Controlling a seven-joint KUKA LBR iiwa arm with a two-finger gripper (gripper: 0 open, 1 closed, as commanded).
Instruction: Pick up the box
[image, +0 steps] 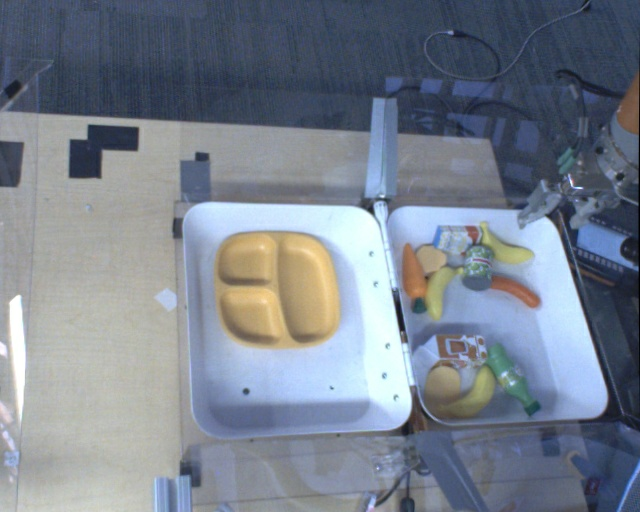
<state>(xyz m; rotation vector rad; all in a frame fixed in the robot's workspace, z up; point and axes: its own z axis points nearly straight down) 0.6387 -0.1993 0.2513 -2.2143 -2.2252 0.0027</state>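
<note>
Arm parked at the far right corner of the right bin (590, 385), above the box.

We see the gripper (545, 203) over that bin's far right rim, its two fingers spread and holding nothing. The box (463, 349), white with orange print, lies in the near half of the bin, touching a banana (470, 393) and a green bottle (512, 377). Left of the bin sits its twin (200, 330) with a yellow tray (278, 288), on a pale wooden bench (90, 300); cables (470, 50) trail on grey floor beyond.
</note>
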